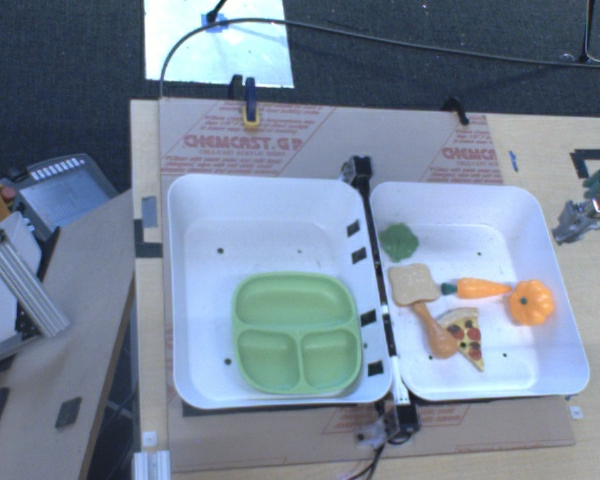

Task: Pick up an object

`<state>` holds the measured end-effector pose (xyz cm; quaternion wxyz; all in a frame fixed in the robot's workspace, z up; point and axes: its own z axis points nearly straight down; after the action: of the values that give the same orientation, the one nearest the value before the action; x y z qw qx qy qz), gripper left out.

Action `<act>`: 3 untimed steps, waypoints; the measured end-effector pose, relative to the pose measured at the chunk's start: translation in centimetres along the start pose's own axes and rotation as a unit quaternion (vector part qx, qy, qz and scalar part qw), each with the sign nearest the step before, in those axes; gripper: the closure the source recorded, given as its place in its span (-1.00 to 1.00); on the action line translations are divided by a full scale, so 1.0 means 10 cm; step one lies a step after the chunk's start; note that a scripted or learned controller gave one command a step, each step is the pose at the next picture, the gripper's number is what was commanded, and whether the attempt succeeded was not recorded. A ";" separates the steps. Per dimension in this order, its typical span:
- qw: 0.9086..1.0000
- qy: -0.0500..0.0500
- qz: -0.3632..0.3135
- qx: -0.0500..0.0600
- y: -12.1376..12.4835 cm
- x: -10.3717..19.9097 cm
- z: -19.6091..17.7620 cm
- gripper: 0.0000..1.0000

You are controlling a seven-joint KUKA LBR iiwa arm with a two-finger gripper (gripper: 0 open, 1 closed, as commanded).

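Note:
The right bin (540, 368) holds several toy foods: a green leafy piece (399, 239), a tan toast slice (414, 283), an orange carrot (477, 289), an orange pumpkin (531, 303), a pizza slice (467, 336) and a tan drumstick-like piece (436, 334). The gripper (578, 219) shows as a grey metal part at the far right edge. It is outside the right bin's upper right corner, well apart from every toy, and nothing is visibly held in it.
A green divided plate (297, 333) lies in the front of the left bin (195, 268). Both bins rest on a cardboard sheet (280, 138). A grey device (65, 193) and a metal rail (20, 278) stand on the side table at left.

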<state>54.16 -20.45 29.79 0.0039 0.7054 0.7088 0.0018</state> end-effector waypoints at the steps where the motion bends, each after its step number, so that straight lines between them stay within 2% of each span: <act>1: 1.000 0.002 -0.002 0.002 0.08 0.50 -0.02 1.00; 2: 1.000 0.002 -0.002 0.003 0.29 1.00 0.09 1.00; 3: 1.000 0.002 -0.002 0.003 0.36 1.45 0.26 1.00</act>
<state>57.75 -5.91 27.16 -0.0001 0.7040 0.7102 0.0009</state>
